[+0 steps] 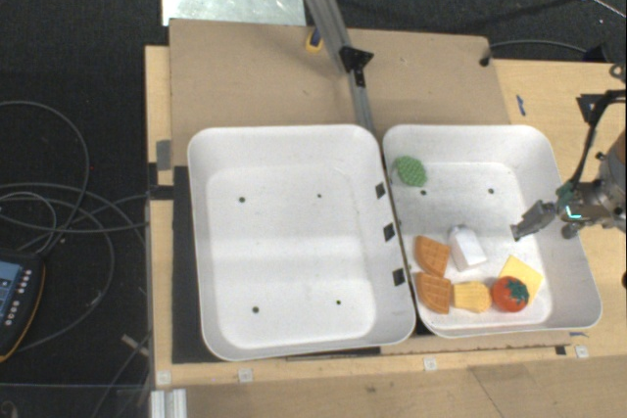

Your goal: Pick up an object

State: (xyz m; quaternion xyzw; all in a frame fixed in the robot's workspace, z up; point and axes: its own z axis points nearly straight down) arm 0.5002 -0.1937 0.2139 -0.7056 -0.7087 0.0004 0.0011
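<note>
Nearest the camera, the pickable items cluster in the right-hand shallow white plastic bin (537,148): a round red toy tomato (509,294) in its near corner, beside a yellow wedge (521,269), waffle pieces and a small white block (466,247). A green knobbly ball (410,172) lies apart at the bin's far left. The gripper (532,220) hangs low over the bin's right side, holding nothing; whether its jaws are open cannot be told.

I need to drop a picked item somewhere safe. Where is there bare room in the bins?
The left bin has open floor throughout. In the right bin, bare floor lies behind the white block, beside the green ball; its front is crowded.
</note>
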